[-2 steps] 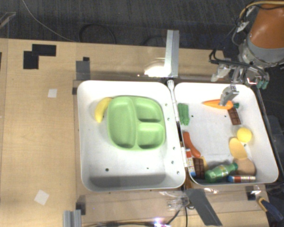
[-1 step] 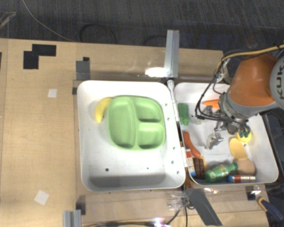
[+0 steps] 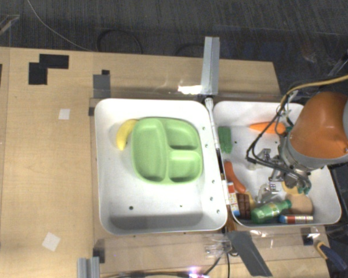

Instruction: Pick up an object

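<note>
From above, the arm was reaching into the right bin from the right, its jaws low over the clutter at the near end, right above a green bottle — released or clenched, I couldn't tell. Beside it lay an orange carrot and a red piece. Over in the left bin, a green divided tray sat against a yellow banana.

Even overhead light, moderately bright. Left bin shows a soft shadow along its near wall, glare spot on the back rim. Overall slightly soft and low-res; worktop evenly lit, dark floor at top.
</note>
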You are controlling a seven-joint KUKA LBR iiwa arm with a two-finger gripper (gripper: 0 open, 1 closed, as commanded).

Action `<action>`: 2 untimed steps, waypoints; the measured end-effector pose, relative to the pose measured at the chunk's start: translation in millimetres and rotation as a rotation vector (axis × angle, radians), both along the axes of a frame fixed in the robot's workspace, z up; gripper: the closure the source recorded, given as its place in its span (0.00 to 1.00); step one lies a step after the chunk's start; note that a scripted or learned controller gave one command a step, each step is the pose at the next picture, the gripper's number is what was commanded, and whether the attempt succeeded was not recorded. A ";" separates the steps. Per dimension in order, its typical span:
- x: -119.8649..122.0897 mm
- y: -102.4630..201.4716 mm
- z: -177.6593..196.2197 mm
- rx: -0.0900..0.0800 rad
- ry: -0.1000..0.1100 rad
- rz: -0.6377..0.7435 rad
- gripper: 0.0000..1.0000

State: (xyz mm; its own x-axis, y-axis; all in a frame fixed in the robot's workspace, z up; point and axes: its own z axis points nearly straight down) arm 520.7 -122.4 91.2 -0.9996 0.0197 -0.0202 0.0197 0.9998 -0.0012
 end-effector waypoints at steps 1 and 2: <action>102.8 -36.5 35.5 -0.001 0.004 0.018 0.00; 77.1 13.6 -1.6 0.001 0.005 0.023 0.00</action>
